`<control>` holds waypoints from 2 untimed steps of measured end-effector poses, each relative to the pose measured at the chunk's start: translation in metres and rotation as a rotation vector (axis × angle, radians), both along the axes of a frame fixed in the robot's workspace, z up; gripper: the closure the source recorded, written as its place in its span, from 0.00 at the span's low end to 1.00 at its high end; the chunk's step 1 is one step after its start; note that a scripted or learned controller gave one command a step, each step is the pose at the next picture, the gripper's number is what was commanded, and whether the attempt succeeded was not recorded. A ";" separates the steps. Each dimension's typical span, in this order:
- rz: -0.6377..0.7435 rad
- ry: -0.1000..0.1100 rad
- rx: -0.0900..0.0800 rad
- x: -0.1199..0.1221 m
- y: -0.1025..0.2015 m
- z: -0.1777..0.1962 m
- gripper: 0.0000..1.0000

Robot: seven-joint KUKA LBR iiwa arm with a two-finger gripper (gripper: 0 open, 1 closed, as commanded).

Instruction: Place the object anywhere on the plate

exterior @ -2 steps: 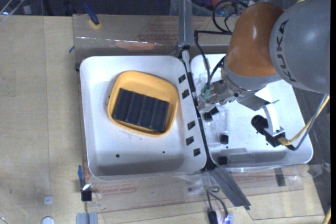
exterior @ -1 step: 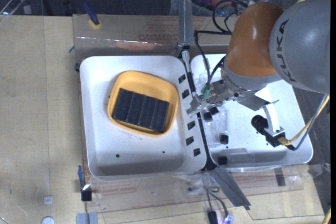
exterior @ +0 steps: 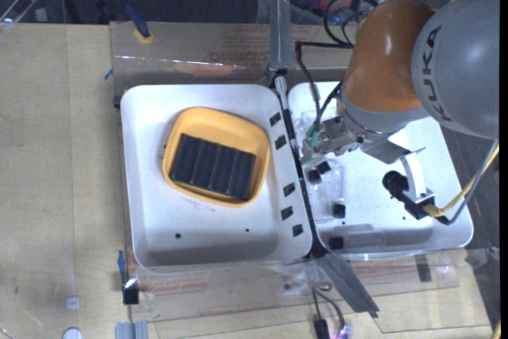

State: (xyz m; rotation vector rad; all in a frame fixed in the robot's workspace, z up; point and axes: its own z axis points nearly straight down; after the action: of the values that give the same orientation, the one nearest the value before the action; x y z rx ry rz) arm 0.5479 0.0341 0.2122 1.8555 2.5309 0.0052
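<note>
A dark ridged block [exterior: 214, 166] lies on the yellow plate [exterior: 176, 140] in the left bin [exterior: 143, 234]. The claw [exterior: 321, 143] hangs over the right bin [exterior: 452, 230]. Its state cannot be told.

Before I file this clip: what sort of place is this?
Probably a robotics lab test bench: a KUKA arm over two white bins, a yellow plate holding a black object, cables about.

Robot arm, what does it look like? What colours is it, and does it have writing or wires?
The arm is big, round and grey, with a shiny orange band above the wrist. Black letters spelling KUKA run down the grey shell. Thin black cables hang beside it, and a yellow cable loops at its side.
</note>
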 end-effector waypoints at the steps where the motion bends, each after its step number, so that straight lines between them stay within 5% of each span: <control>1: 0.000 0.000 0.000 0.000 0.000 0.000 0.00; 2: -0.002 -0.002 0.000 0.001 -0.001 0.009 1.00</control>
State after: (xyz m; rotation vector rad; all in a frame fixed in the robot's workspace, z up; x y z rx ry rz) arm 0.5488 0.0334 0.2217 1.8567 2.5283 0.0075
